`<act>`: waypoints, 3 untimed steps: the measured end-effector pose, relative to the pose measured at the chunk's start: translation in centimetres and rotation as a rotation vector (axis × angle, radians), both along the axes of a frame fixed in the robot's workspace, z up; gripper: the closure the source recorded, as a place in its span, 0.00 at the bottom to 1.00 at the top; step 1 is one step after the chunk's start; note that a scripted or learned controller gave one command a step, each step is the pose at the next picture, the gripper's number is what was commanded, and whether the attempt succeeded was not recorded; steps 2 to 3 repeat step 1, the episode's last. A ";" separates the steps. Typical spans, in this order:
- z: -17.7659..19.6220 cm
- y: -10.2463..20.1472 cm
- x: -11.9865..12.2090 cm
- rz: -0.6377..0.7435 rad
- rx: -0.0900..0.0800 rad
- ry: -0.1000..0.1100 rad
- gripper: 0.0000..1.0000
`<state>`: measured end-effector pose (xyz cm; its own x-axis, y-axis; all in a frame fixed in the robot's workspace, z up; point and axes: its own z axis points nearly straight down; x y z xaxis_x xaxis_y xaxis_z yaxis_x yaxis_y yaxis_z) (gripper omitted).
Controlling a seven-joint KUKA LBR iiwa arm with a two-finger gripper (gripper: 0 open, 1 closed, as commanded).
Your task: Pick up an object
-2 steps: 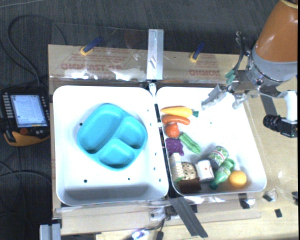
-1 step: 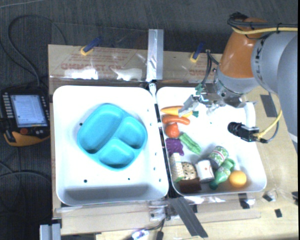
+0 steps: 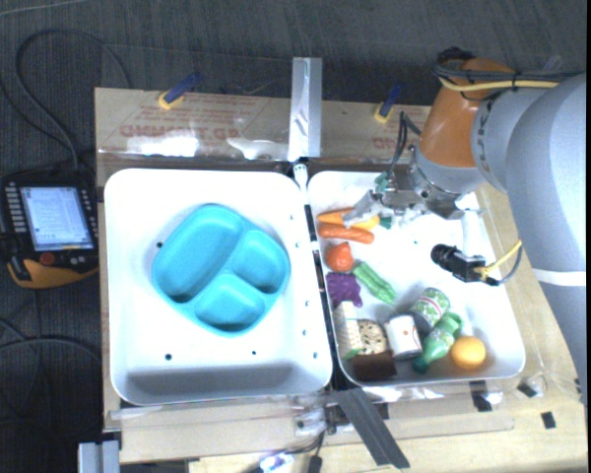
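Gripper (image 3: 382, 205) low in right bin (image 3: 492, 294) far-left corner, finger state can't tell, w/ the carrot (image 3: 343, 230) just beside it toward view-left, long axis running roughly left-right, so prob. nearest pick.

Colours across my two bins

I see both bins white: the left bin (image 3: 138, 363) holds a bright turquoise tray (image 3: 222, 266), and the right bin (image 3: 502, 294) holds an orange carrot (image 3: 345, 230), a red-orange tomato (image 3: 341, 255), purple grapes (image 3: 343, 288), a green pepper (image 3: 374, 282), a green-and-white can (image 3: 433, 306), a dark green bottle (image 3: 435, 344), an orange fruit (image 3: 467, 352), a white box (image 3: 404, 334) with a red mark, and a tan packet (image 3: 362, 338) with dark spots. My arm (image 3: 542, 156) is grey with an orange band (image 3: 453, 126). The bench (image 3: 227, 116) is pale brown with red print, the clips (image 3: 180, 91) blue and yellow, the pendant (image 3: 44, 227) black and orange, the floor (image 3: 79, 8) dark grey.
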<state>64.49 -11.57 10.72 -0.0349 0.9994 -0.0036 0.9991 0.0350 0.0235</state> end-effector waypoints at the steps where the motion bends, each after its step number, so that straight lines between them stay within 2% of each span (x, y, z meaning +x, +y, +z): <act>1: -0.3 0.0 -0.6 0.001 0.001 0.026 1.00; 3: -0.3 0.0 -0.6 0.001 0.001 0.026 1.00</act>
